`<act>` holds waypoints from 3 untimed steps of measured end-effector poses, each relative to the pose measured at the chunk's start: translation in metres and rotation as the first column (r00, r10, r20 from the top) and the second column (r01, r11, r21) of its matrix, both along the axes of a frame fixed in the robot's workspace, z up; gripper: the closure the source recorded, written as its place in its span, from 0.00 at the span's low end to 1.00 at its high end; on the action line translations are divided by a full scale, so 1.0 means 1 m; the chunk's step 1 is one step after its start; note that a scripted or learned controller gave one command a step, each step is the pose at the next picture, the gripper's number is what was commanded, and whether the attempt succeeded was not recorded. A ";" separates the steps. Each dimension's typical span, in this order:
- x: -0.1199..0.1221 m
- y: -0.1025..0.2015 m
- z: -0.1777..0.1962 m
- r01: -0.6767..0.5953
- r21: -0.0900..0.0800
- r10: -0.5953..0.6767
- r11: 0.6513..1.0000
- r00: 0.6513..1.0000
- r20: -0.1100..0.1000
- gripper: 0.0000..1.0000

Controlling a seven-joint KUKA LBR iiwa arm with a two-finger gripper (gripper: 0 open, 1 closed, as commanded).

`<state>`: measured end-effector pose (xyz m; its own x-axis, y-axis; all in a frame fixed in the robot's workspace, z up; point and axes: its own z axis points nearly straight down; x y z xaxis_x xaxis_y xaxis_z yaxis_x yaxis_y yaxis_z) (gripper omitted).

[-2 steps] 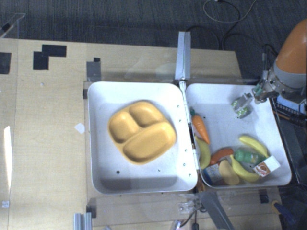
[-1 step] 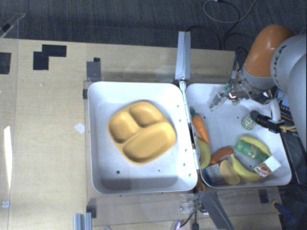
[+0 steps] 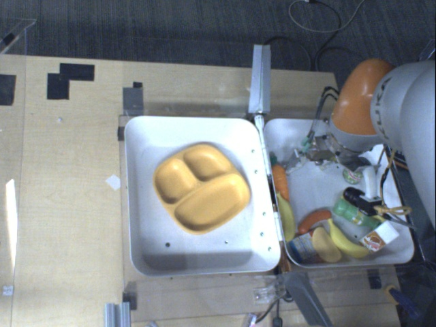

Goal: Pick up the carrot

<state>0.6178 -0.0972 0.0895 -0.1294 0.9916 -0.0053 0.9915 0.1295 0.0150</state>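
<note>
I see the carrot lying in the right bin, pressed close against its left wall, long axis running along that wall. Just below it, a yellow banana follows the same wall and looks to be touching or nearly touching the carrot's lower end. The gripper hangs near the upper middle of the right bin, a little up and to the right of the carrot and apart from it; nothing sits in it, and from this slant I cannot tell how it is set.

My judgement is that the step in hand is the approach. To do it well, I want to shift toward the left wall and come down over the carrot's middle, closing across its narrow width rather than along its length. The wall is the difficulty: one side of the grasp has almost no room, so I'd expect to come in carefully or risk a scrape. I'd also stay clear of the banana. The yellow divided plate in the left bin is no concern.
</note>
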 end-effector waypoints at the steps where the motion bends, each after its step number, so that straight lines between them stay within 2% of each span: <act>1: -0.002 0.003 0.002 -0.179 -0.011 0.179 0.984 0.984 0.007 0.00; 2: -0.001 0.007 0.010 -0.182 -0.002 0.182 0.983 0.983 0.005 1.00; 3: 0.017 0.084 0.095 0.075 0.004 -0.074 0.997 0.997 -0.012 1.00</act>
<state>0.6352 -0.0136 0.1841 -0.0552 0.9985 0.0003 0.9985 0.0552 0.0032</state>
